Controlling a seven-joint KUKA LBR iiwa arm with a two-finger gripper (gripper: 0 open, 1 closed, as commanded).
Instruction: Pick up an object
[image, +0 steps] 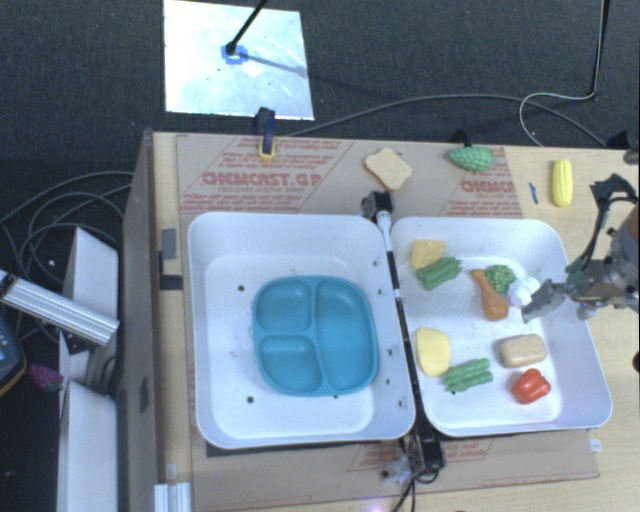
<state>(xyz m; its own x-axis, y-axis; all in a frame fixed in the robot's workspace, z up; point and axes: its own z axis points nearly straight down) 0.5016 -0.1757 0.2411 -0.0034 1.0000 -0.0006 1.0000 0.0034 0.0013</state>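
Two shallow white bins on the bench (300, 160), side by side. In the left bin (225, 240), a blue divided plate (315, 335) lying flat at the middle. In the right bin (585, 395), a scatter of toy food, spread loosely with gaps between most pieces, probably so that each can be taken singly.

Nearest the gripper (538, 300): a small white piece (522, 290), touching or just beside the tip and pressed against a green broccoli floret (500, 275) and a brown drumstick (488, 297). A tight cluster, so likely awkward to grip cleanly without nudging the neighbours.

Lower in the same bin, a tan bread roll (522, 350) and a red pepper (531, 385), close together. Toward the divider, a yellow wedge (428, 252), a green pod (440, 272), a pale yellow piece (433, 352) and a second green pod (467, 375).

Gripper reaching in low from the right, angled toward the white piece, seemingly set for a sideways approach. Open or closed: cannot tell from this slant. Nothing visibly held; by the look of it, an approach in hand and no lift yet.

Outside the bins, on the bench: a slice of toast (388, 168), a green cob (472, 158) and a yellow corn cob (562, 182), well apart from the arm's work.
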